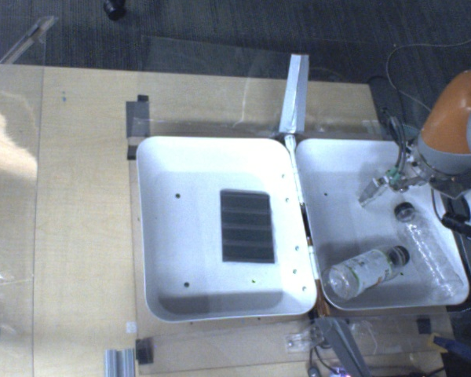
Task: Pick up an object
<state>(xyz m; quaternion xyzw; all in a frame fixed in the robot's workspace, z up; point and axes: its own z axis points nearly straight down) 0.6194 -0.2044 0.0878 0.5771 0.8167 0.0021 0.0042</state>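
Bench: pale wood top, bearing two shallow white bins side by side, with a metal post rising at the far end of the seam between them.

Left bin: rounded corners, small dark holes in its floor. Contents: one dark ribbed mat, rectangular, lying flat near the middle of the floor, long side running front to back, apart from every wall.

Right bin: same make, touching the left bin along the seam. Contents, three items:
- Bottle, clear plastic with a pale label and dark cap, lying on its side near the front wall, base toward the seam, cap pointing right and slightly back.
- Second clear bottle, hard to make out against the white floor, lying along the right side, its dark cap at the far end.
- Gripper, lowered over the far half of the bin, its pale metal fingers slanting down and left toward the floor. The fingers stand close together with nothing seen between them; whether they are fully closed cannot be told. The tip lies just left of the dark cap, apart from it, and well back from the labelled bottle.

Arm: grey with an orange band, entering over the right bin's far right corner.

Both bottles rest on the bin floor, neither held.
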